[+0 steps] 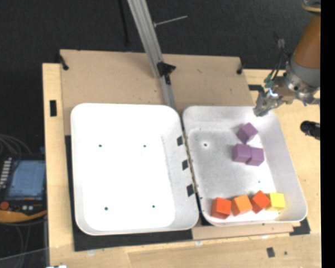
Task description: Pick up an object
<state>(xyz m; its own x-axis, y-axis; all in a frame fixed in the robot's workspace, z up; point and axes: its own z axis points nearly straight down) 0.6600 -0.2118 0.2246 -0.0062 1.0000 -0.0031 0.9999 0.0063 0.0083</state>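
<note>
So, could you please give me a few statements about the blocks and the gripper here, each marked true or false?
1. All the blocks lie in the right bin. True.
2. The purple blocks sit in a row along the near edge. False: the orange blocks and the yellow block form that row; the purple ones lie further back.
3. The gripper hovers near the right bin's far corner. True.
4. The gripper holds a purple block. False: nothing sits between its fingers.
</note>
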